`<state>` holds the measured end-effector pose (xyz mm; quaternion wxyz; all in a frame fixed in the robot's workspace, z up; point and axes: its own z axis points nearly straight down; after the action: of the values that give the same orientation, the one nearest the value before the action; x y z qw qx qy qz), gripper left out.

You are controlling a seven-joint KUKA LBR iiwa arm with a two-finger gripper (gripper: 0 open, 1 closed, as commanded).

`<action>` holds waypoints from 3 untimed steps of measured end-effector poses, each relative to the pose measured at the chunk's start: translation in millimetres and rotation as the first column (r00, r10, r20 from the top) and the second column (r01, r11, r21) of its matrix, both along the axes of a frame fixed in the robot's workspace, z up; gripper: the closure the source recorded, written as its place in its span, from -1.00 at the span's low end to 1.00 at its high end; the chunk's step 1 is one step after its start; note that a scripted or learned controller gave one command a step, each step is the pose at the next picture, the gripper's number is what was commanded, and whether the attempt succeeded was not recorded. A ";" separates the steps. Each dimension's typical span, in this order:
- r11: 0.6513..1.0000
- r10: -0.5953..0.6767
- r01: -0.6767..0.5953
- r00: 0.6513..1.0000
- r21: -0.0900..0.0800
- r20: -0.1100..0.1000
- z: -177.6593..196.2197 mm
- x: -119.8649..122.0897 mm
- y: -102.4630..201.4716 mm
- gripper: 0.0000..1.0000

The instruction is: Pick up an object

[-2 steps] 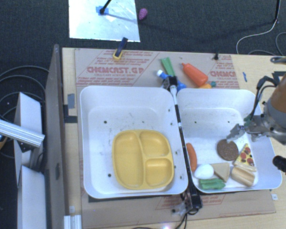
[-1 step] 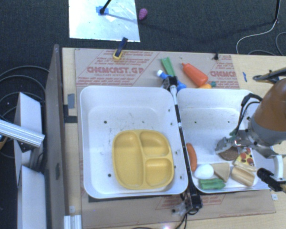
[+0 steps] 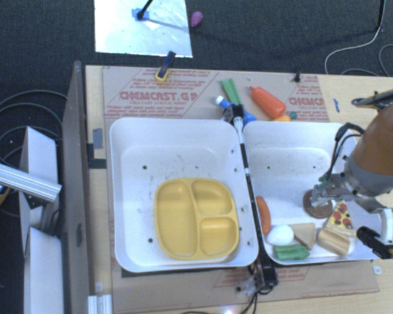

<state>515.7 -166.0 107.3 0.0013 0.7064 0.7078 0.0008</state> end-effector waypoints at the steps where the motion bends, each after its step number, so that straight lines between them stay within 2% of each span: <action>1: 1.000 0.000 0.000 1.000 0.000 0.000 -0.3 -0.1 0.0 -1.00; 2: 1.000 -0.005 0.005 1.000 -0.003 0.000 22.3 -16.3 -43.6 -1.00; 3: 1.000 0.009 -0.009 1.000 -0.003 0.012 98.2 61.5 -13.2 -1.00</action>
<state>577.3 -179.2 205.5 0.0063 0.7032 0.7110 0.0039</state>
